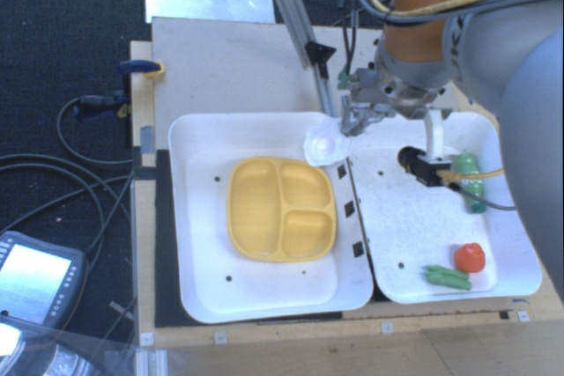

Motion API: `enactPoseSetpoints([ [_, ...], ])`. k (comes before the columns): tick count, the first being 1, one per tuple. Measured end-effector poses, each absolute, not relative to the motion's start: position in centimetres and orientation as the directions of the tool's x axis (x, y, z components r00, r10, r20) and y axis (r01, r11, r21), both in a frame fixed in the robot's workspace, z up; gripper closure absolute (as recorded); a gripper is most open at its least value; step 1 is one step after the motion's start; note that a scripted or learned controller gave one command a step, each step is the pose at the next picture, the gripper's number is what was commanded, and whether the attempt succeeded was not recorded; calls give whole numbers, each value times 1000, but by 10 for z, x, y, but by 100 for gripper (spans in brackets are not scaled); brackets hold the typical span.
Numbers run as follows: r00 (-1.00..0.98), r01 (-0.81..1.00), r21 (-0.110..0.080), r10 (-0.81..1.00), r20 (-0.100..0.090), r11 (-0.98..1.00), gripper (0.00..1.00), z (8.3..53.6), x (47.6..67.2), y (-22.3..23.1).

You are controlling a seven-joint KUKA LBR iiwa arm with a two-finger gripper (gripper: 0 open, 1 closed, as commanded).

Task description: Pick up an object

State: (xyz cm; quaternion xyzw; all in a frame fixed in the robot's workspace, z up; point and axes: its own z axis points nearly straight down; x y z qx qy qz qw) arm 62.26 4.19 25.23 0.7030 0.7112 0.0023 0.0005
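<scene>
My gripper point(351, 126) hangs over the ridge where the two bins meet, near their far edge. A small translucent white round piece point(324, 147) sits right at the fingertips and juts left over the left bin; the fingers look shut on its edge. A yellow divided plate point(282, 209) lies flat in the left bin point(187, 216). In the right bin point(522, 264) lie a green bottle-like thing point(469, 182) by the right wall, a red piece point(470, 257) and a green pod-shaped piece point(448, 277) near the front.
The arm's grey body and orange band cover the right bin's far right corner. A slanted metal pole point(291, 4) crosses the bench behind the bins. Cables and a blue clamp point(139, 67) lie left of the bench.
</scene>
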Motion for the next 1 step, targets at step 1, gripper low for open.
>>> enactPoseSetpoints([
  [1, -10, 1000, 3, 1000, 1, 10, 100, 243, 644, 80],
])
